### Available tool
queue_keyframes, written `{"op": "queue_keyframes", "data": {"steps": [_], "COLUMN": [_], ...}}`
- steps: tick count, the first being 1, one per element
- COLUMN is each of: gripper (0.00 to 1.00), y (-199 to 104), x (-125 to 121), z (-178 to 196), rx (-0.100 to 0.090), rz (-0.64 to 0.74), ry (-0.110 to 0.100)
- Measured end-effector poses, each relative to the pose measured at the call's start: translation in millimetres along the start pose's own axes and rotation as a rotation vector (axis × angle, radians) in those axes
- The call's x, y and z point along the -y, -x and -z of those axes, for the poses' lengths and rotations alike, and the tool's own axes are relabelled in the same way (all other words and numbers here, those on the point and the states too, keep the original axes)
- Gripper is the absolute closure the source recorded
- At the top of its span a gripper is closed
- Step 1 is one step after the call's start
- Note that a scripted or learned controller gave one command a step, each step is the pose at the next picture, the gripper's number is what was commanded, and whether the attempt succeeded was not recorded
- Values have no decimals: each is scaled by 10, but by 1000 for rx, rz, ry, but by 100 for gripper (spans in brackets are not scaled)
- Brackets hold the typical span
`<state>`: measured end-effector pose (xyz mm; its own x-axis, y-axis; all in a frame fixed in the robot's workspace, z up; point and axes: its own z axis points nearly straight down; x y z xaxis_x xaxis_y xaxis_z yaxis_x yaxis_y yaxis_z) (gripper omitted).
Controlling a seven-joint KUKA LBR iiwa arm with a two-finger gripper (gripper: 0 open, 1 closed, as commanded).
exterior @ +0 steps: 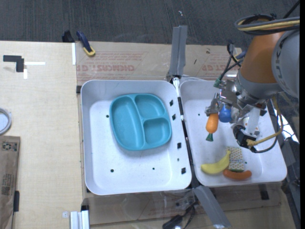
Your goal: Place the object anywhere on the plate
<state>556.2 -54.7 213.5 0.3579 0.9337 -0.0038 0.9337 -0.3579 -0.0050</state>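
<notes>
Over the right bin point(267, 175), the hand point(215, 112) has its fingers closed on the top of a toy carrot point(212, 124) that hangs above the bin floor, well apart from the blue divided plate point(141, 121) in the left bin point(95, 142), while a banana point(215, 165), sponge point(235, 160) and sausage point(237, 174) lie nearby.

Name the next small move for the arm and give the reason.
Probably carry the carrot leftward over the divider toward the blue plate. The carrot hangs below the gripper, seemingly held above the right bin, while the plate sits in the left bin.
</notes>
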Motion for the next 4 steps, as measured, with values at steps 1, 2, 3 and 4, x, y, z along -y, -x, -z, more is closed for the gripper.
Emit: {"op": "queue_keyframes", "data": {"steps": [1, 2, 3, 4], "gripper": [100, 100, 100, 0], "y": [-687, -880, -1293, -1292], "x": [-73, -67, 22, 21], "z": [-88, -188, -230, -227], "rx": [-1, 0, 0, 0], "rz": [-39, 103, 80, 80], "ry": [1, 1, 2, 3]}}
